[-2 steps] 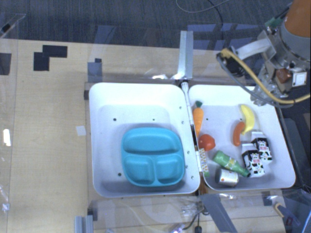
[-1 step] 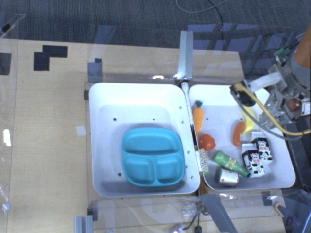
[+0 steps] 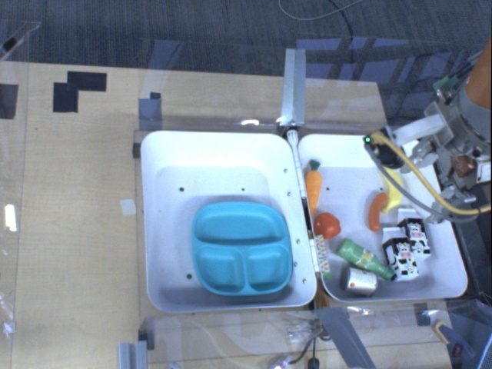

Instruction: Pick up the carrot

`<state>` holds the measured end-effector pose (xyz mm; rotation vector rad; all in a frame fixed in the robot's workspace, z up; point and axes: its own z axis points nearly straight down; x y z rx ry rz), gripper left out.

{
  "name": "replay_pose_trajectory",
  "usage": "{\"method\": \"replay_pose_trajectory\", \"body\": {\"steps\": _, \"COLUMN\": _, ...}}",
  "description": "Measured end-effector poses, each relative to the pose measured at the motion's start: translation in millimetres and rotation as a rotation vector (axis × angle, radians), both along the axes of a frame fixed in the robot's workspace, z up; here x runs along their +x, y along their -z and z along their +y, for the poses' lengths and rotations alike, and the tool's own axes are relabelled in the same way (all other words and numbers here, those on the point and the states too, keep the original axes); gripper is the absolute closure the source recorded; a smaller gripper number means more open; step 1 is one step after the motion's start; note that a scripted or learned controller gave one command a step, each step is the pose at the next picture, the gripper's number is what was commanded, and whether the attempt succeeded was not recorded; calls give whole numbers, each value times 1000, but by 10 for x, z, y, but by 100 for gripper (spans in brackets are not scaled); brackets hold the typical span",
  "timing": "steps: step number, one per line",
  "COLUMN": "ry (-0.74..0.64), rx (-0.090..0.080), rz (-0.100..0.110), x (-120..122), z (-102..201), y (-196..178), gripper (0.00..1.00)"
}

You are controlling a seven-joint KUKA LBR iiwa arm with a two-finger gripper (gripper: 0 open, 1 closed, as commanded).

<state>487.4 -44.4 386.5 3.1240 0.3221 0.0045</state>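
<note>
The carrot [image 3: 314, 185], orange with a green top, lies in the right bin [image 3: 346, 152] against its left wall, pointing toward the near side. The gripper [image 3: 460, 166] hangs over the right bin's right edge, well to the right of the carrot and apart from it. Nothing shows between it and the carrot except other bin contents.
The right bin also holds a red tomato [image 3: 327, 224], a green bottle [image 3: 364, 257], a silver can [image 3: 359, 281], an orange piece [image 3: 376, 211] beside a yellow one [image 3: 393, 199], and black-and-white cartons [image 3: 407, 249]. A blue divided plate [image 3: 242, 247] lies in the left bin [image 3: 177, 167].
</note>
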Motion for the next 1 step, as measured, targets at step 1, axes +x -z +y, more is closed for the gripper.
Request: {"method": "replay_pose_trajectory", "body": {"steps": 1, "ry": -7, "rx": -1, "rz": -4, "x": 14, "z": 4, "y": -109, "gripper": 100}}
